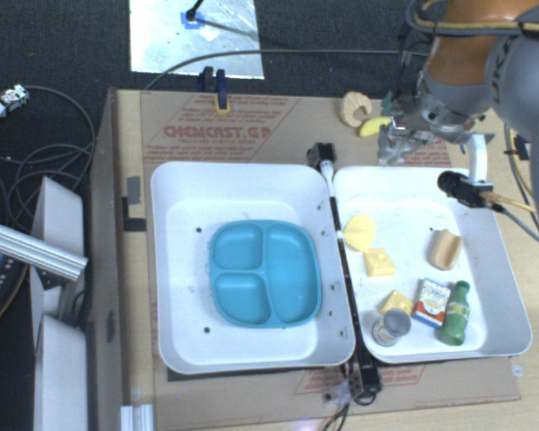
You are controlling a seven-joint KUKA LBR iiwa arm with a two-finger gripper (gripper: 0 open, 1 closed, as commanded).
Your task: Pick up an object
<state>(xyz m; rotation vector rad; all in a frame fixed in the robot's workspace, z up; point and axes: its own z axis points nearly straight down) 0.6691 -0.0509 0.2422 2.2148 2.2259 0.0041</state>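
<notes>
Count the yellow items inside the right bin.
2. A pale yellow round piece lies at the right bin's left wall. A yellow block sits just below it. Another yellow thing lies outside, on the bench by the tool.

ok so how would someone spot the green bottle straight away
Look in the right-hand white bin, at its near right corner. The green bottle lies there beside a small red and white carton. It is the only green thing in that bin.
</notes>
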